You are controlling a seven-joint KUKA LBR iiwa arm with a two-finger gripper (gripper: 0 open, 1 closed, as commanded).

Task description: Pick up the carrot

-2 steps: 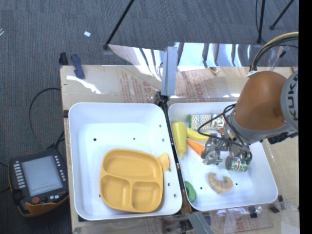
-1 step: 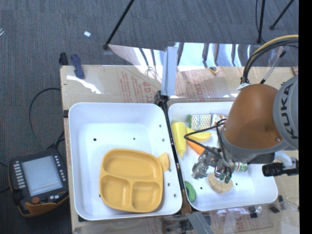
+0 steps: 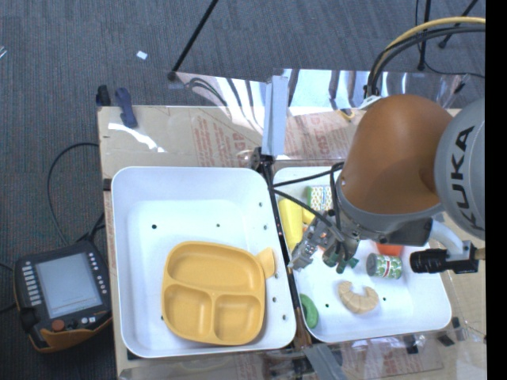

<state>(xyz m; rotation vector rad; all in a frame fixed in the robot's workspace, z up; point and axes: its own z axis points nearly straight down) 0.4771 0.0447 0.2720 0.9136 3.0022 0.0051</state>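
Jaws (image 3: 321,252): low in the right bin (image 3: 432,307); grip state impossible to tell.
Advice: the carrot is possibly hidden; find it first.

the carrot (image 3: 390,249) is showing as no more than a small orange sliver, lying in the right bin (image 3: 432,303) toward its middle. it is peeking out from under the arm (image 3: 396,157), which is covering most of it, and sitting just above a small can (image 3: 384,266). its full shape and pose are staying hidden.
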